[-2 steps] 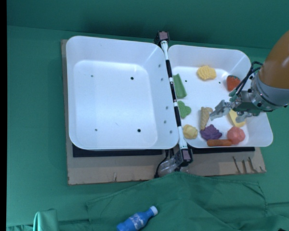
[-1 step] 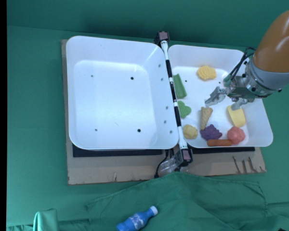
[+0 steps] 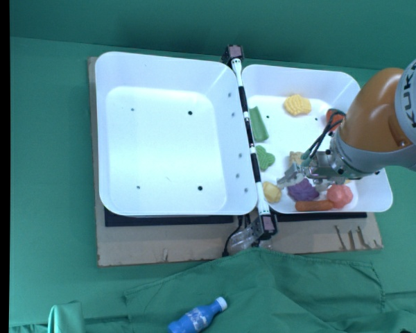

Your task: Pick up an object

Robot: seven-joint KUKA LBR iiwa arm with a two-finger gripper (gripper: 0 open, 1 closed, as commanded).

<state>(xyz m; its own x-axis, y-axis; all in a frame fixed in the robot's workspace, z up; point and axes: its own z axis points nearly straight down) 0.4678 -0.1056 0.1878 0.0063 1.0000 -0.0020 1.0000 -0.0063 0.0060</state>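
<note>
The grey two-finger gripper (image 3: 293, 177) is hanging low in the right shallow white plastic bin (image 3: 312, 78), just above a purple grape-shaped toy (image 3: 303, 190). Can't really tell how it's set, honestly.

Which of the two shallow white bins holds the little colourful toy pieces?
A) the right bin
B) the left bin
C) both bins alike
A: the yellow piece, green pieces, purple piece and red piece all lie in the right bin, where the gripper hangs.
</note>
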